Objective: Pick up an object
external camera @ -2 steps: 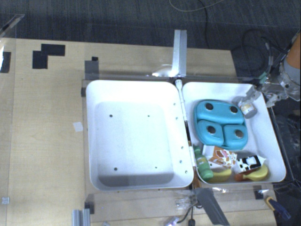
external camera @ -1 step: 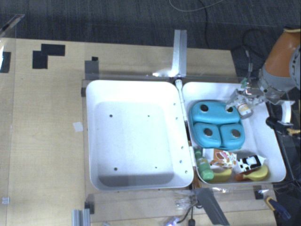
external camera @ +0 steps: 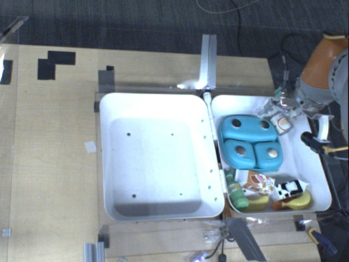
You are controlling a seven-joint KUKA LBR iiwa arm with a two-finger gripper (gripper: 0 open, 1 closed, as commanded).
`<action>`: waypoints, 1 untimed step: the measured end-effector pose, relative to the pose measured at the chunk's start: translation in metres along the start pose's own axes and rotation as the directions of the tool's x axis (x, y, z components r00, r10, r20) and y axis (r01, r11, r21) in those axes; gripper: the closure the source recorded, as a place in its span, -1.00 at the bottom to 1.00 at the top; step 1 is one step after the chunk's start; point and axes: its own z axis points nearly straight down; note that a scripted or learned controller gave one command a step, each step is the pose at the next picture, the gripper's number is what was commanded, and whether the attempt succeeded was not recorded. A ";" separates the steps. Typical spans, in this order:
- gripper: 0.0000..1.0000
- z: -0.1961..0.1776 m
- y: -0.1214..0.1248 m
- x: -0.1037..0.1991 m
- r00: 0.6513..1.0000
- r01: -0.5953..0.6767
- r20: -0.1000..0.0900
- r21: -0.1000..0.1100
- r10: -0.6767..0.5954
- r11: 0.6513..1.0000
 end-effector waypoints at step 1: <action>1.00 -0.011 0.002 0.001 1.000 0.007 0.005 -0.004 -0.007 1.000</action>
